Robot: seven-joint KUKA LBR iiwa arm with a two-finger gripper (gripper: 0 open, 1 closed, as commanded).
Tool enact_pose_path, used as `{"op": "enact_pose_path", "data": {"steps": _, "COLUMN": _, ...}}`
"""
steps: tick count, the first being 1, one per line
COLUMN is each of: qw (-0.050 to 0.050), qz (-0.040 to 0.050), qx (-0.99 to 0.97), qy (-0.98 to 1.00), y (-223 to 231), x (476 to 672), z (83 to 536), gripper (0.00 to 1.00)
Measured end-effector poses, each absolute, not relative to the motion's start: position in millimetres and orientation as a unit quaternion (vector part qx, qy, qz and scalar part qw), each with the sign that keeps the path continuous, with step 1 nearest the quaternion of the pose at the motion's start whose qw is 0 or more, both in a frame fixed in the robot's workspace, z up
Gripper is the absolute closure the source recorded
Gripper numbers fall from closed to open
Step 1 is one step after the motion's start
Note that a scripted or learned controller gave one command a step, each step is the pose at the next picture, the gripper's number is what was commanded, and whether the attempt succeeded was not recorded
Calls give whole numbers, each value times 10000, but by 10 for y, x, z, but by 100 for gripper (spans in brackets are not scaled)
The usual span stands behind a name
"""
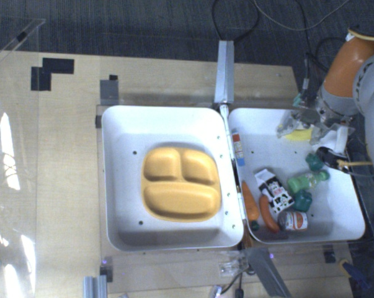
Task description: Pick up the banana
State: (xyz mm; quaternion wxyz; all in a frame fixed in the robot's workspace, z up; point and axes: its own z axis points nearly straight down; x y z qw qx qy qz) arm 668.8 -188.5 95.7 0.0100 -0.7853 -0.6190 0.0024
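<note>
My gripper sits low over the banana at the far edge of the right bin.

The banana is a yellow sliver just under my fingertips, not lifted, so I judge the pick not yet done; I cannot tell whether my jaws are released or clenched. I count two white bins: the left bin holds one yellow divided tray. The right holds one carrot, one can, one black-and-white carton and a few green items.

Fixed overhead camera, slanting down; perhaps mid-distance
</note>
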Motion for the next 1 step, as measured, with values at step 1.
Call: {"op": "enact_pose_path", "data": {"steps": 1, "qw": 70, "qz": 14, "qx": -7778, "qy": -6284, "y": -1937, "x": 6693, "z": 886, "gripper": 0}}
